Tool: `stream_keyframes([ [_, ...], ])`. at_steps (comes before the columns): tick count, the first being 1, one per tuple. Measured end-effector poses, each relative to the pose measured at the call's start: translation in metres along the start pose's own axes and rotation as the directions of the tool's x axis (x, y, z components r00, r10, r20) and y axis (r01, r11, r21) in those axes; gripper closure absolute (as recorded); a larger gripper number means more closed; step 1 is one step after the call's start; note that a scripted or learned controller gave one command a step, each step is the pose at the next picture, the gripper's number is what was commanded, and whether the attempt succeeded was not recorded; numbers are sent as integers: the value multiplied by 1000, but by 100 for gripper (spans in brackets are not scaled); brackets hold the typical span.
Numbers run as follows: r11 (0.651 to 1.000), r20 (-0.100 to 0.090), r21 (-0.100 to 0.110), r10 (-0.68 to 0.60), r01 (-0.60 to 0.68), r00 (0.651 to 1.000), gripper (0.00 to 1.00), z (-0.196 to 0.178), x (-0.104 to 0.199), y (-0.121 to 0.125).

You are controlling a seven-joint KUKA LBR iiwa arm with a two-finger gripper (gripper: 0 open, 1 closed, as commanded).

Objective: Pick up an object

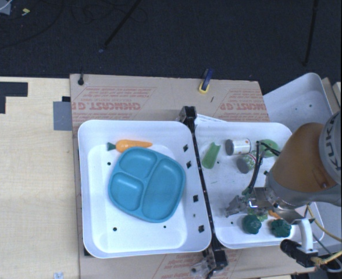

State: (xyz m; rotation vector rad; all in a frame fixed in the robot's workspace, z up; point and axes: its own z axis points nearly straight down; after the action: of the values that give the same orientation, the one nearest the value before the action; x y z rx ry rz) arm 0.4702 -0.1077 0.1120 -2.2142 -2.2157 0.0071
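The tool (246, 205) sits low in the right bin (217, 225), just beside a dark green broccoli-like toy (252, 224); whether it is open or closed cannot be determined. That toy, near the bin's front wall, is probably light and slightly yielding; grip it across its rounded body. The cardboard (159, 100) under the bins bears inverted red lettering, not fully legible.

plate (146, 185): glossy plastic | bins (95, 173): smooth plastic | board (130, 100): matt cardboard
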Motion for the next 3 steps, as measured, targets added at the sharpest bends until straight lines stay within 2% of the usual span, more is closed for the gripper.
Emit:
stream_keyframes([
  [1, 1000, 11, -16, 6, -5, 1000, 0, 21, -3, 2],
  [2, 1000, 12, -23, 13, -12, 1000, 100, 8, -5, 4],
  [3, 1000, 3, -13, 0, 0, 1000, 100, -54, -2, 6],
])
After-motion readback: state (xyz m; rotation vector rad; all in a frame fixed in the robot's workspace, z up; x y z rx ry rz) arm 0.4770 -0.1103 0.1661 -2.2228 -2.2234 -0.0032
